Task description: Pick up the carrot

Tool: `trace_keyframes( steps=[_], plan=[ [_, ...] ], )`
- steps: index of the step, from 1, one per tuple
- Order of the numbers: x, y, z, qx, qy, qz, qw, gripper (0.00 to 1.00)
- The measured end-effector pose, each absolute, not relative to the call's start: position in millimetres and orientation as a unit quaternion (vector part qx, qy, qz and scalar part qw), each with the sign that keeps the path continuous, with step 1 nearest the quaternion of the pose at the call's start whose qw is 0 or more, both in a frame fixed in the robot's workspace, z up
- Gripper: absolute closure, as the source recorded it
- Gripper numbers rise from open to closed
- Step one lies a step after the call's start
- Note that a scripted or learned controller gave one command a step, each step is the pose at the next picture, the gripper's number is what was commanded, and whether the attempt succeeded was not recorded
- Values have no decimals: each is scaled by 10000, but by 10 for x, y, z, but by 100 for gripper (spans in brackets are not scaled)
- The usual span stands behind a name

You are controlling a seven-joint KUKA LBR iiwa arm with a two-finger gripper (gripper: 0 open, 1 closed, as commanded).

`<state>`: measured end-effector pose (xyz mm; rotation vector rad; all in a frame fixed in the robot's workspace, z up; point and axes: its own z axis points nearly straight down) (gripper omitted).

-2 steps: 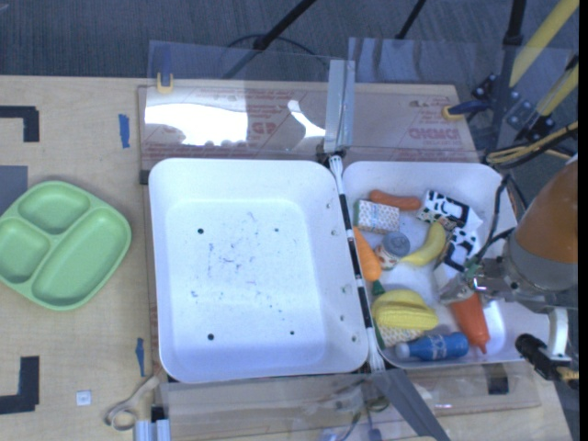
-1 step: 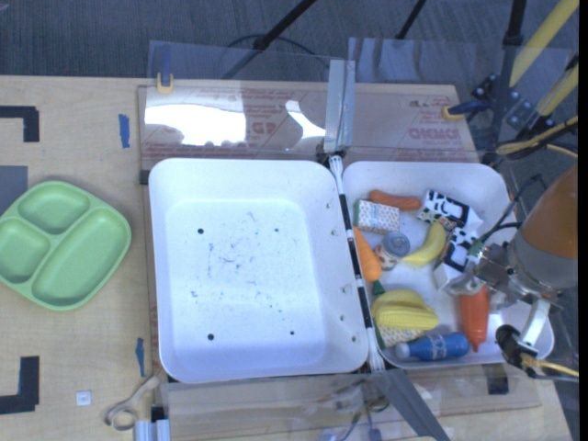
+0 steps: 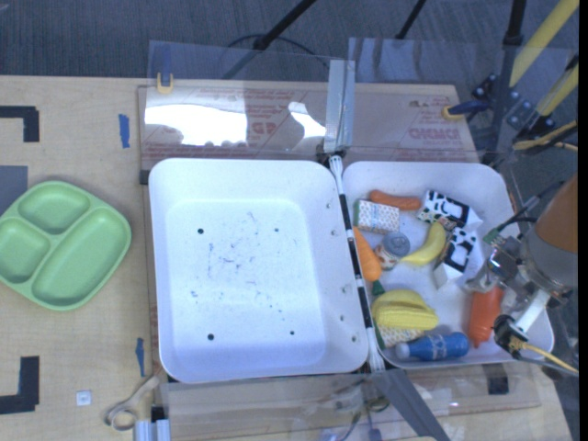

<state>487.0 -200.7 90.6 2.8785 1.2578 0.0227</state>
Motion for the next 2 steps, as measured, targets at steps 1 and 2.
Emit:
trace_keyframes(
  steps=[1, 2],
  plan=[
    [5390, -1812, 901, 9356, 3531, 44, 53, 100],
    [5376, -1252, 1849, 9266, 3760, -47, -24, 100]
  ],
)
